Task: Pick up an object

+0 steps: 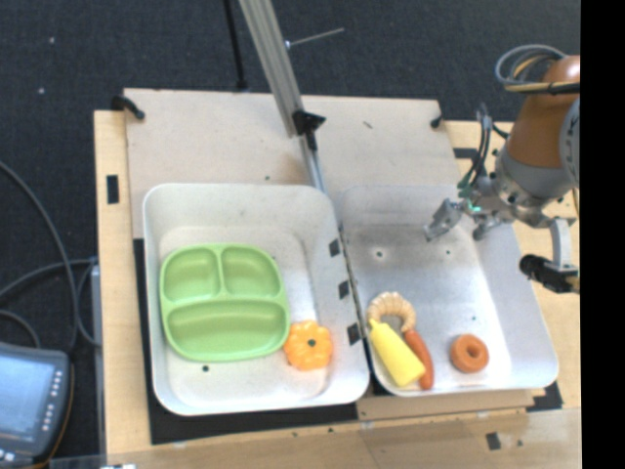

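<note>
My gripper (459, 221) hangs over the far right part of the right bin (439, 262), fingers spread open with nothing between them. Well in front of it, near the bin's front edge, lie a yellow bottle-shaped toy (395, 353), an orange carrot (419, 356), a beige ring-shaped toy (393, 310) and an orange doughnut (470, 354). In the left bin (312, 233) rest a green divided plate (223, 299) and an orange pumpkin toy (309, 345).
A slanted metal pole (278, 66) rises from behind the gap between the bins. The arm's orange band (539, 125) and grey wrist stand at the right edge. A screen device (29, 399) sits off the bench at lower left.
</note>
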Tool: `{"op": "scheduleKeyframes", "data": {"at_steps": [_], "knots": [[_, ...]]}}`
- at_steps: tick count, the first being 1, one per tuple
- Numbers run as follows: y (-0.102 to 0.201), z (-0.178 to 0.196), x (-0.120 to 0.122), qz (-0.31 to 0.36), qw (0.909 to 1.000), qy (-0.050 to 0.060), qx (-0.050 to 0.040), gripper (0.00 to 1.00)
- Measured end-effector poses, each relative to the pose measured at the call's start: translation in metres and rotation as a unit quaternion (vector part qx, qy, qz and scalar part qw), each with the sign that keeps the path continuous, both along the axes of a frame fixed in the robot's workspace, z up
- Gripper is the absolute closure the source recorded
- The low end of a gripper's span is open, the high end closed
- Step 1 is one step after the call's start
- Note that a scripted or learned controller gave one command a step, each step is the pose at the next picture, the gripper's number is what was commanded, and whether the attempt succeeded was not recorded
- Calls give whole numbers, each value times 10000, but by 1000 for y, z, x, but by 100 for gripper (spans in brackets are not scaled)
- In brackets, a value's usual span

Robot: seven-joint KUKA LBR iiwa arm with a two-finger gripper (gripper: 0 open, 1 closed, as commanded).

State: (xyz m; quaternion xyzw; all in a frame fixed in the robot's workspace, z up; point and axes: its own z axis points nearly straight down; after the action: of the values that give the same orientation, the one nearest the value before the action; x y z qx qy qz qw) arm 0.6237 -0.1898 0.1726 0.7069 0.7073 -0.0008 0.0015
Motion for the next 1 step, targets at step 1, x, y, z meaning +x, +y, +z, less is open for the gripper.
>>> {"op": "scheduleKeyframes", "data": {"at_steps": [1], "knots": [[0,0,0,5,10000,2,0,0]]}}
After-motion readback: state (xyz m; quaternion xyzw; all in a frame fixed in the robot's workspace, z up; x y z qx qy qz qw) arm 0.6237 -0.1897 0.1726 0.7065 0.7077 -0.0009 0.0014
